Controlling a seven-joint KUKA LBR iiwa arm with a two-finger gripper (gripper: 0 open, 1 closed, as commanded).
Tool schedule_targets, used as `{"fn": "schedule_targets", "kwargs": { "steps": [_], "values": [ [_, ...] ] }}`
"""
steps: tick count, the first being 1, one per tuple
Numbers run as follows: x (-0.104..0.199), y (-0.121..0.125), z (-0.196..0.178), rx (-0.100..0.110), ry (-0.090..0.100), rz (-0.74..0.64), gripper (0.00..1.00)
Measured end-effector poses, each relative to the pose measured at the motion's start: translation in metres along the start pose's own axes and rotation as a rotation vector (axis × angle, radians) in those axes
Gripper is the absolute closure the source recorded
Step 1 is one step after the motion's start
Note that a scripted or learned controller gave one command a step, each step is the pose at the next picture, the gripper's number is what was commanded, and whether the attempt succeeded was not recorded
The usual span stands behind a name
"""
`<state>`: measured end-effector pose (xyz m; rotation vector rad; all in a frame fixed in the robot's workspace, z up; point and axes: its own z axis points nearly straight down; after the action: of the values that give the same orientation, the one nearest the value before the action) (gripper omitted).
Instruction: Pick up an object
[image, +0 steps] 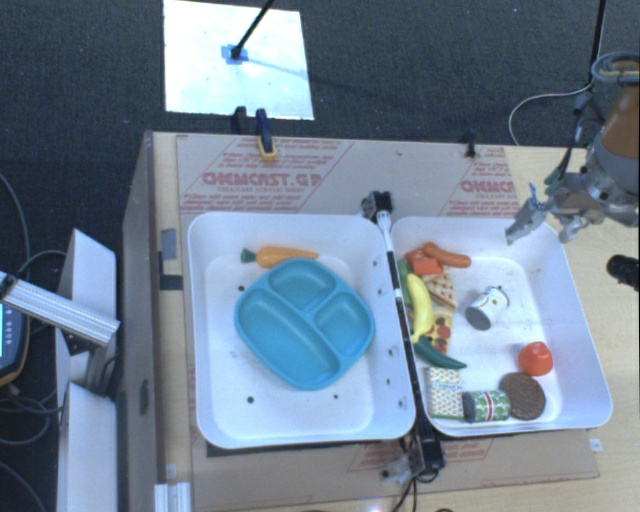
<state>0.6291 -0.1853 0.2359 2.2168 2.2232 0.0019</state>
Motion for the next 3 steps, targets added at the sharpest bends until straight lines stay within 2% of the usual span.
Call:
{"fn": "schedule_targets", "kwargs": {
  "steps": [1,2,3],
  "values": [
    [0.017,-0.041,0.073,0.002,0.001,0.002,0.00],
    [0.040,-0.054,0.133,0.003,0.001,0.000,0.00],
    [0.099,0.034,0.077,-0.003,0.001,-0.002,0.00]
  ]
}}
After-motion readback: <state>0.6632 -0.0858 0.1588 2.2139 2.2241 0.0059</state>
